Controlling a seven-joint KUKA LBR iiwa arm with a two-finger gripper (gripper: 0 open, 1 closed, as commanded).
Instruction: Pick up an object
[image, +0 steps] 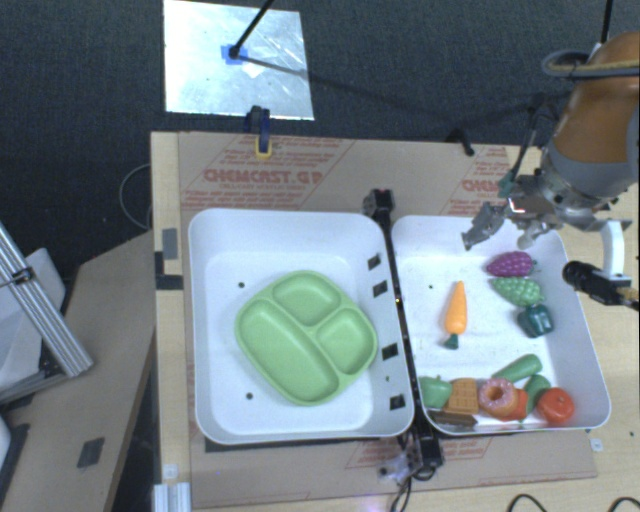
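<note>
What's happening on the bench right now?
The arm reaches in from the right, its gripper open and hovering over the far end of the right bin, holding nothing. Toy food lies in that bin: purple grapes just below the gripper, a carrot mid-bin, and a donut and tomato at the near end. The left bin holds a green tray.

Grey arm angled down, gripper (508, 227) spread apart.

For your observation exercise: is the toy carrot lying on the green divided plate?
No, the carrot lies in the right bin, apart from the green plate.
</note>
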